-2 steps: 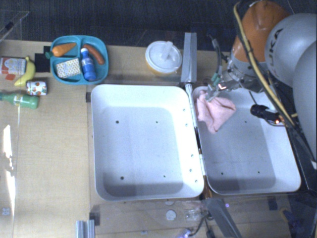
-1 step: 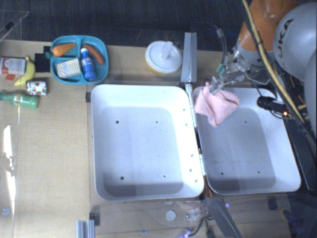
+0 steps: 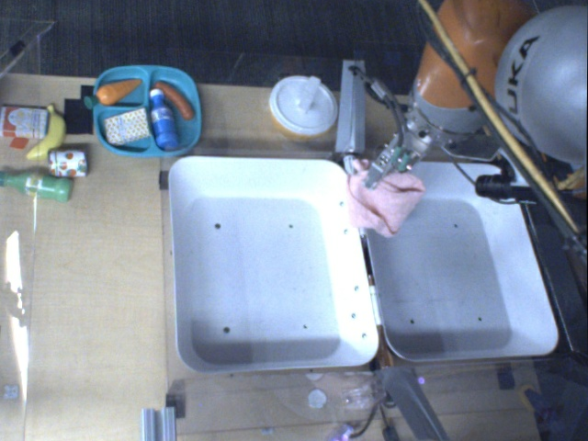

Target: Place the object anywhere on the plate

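A crumpled pink cloth (image 3: 388, 204) hangs over the far left corner of the right bin (image 3: 459, 283), next to the divider between the two bins. My gripper (image 3: 386, 164) is right above it, shut on the cloth's top edge, and the cloth droops below the fingers. The plate (image 3: 195, 108) is a blue divided dish on the bench beyond the left bin, at the far left. It carries a toy carrot, a sausage, a blue bottle and a cracker.
The left bin (image 3: 266, 255) lies between the cloth and the plate. A white-lidded yellow tub (image 3: 303, 106) stands behind the bins. A banana (image 3: 50, 131), a small can (image 3: 67, 163), a green bottle (image 3: 37, 186) and a carton (image 3: 20, 120) sit at the bench's left edge.
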Robot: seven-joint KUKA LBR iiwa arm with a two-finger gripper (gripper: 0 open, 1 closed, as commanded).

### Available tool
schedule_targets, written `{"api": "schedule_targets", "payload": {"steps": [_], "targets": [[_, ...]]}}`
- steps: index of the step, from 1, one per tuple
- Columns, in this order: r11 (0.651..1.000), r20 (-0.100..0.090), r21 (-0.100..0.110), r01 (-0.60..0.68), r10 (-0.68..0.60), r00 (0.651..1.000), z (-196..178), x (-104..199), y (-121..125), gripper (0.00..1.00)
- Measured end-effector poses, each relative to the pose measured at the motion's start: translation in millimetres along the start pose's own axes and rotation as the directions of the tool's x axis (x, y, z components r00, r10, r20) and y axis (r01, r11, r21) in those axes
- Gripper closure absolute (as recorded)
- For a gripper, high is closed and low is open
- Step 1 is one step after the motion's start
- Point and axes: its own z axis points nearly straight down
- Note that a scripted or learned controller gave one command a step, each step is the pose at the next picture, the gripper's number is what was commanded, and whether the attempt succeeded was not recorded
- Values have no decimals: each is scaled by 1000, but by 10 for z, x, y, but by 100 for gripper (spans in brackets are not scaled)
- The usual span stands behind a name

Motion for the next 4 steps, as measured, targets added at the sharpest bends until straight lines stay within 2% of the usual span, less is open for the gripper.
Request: {"api": "schedule_targets", "payload": {"steps": [1,2,3,4], "targets": [[920,-1,-1,392,-392,920,-20,564,66,100],[709,-2,-2,705,-705,709,47,954,212,100],[707,-2,-2,707,-707,707,81,1476,237,100],[706,-2,-2,708,-708,706,110,1957,423,100]]}}
